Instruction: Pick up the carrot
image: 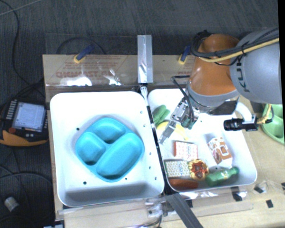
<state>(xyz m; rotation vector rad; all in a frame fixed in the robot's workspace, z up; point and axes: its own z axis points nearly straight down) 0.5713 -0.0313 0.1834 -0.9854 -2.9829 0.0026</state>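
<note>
A long orange-red item (182, 183) that looks like the carrot lies along the front wall of the right bin (249, 153). It is partly tucked under a small patterned packet (176, 168). My gripper (169, 129) hangs over the left part of the right bin, close to the divider and pointing down-left. It is well behind the carrot and apart from it, above a yellow item (181, 131). Nothing shows held in it.
The right bin also holds a green item (159, 114) at the back left, a red-and-white box (185, 150), a small carton (219, 150), a red-yellow packet (198, 168) and a green vegetable (222, 175). A blue sectioned tray (109, 147) sits in the left bin (63, 139).
</note>
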